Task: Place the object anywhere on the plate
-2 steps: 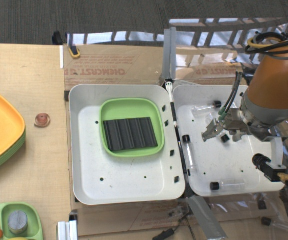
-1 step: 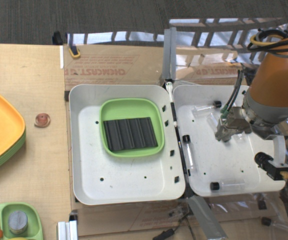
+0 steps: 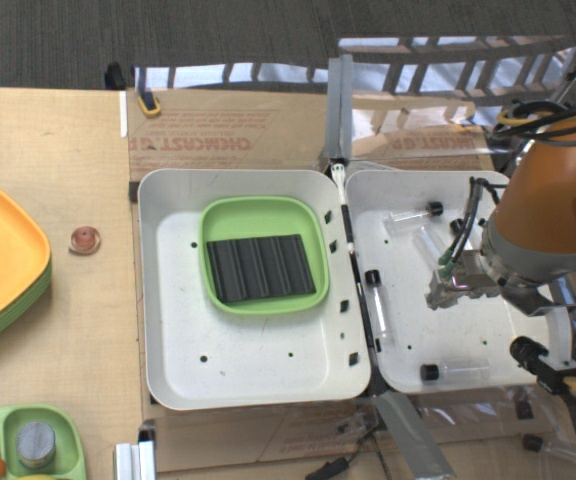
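A green plate rests in the left white bin. A dark grey ridged slab lies flat on the plate, within its rim. My gripper hangs over the middle of the right white bin, well right of the plate, below the orange wrist band. Nothing can be seen between its tips from this angle. Three clear tubes with black caps lie in the right bin: one at the back, one along the left wall, one near the front.
Stacked orange plates and a small red knob sit on the wooden bench at the left. A green divided tray is at the bottom left corner. Cardboard and a metal frame stand behind the bins.
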Robot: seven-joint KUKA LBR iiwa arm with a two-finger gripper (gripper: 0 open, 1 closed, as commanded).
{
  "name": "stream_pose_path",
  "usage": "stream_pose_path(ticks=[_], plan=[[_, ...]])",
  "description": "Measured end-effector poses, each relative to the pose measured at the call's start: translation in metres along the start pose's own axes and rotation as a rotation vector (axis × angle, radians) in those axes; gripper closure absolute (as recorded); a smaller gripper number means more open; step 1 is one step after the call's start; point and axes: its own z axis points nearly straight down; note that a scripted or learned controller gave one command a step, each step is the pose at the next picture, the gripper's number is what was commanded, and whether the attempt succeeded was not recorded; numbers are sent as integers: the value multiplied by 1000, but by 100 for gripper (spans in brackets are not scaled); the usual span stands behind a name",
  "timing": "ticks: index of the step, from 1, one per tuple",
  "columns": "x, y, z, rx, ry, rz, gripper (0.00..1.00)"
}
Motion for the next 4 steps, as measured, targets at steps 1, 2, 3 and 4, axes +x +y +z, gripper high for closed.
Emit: stream_pose_path(ticks=[1, 2, 3, 4], plan=[[22, 2, -64, -3, -1, -101, 100], [-5, 0, 0, -1, 0, -202, 100], [11, 1, -1, -2, 0, -335, 100], [-45, -1, 2, -3, -1, -561, 100]])
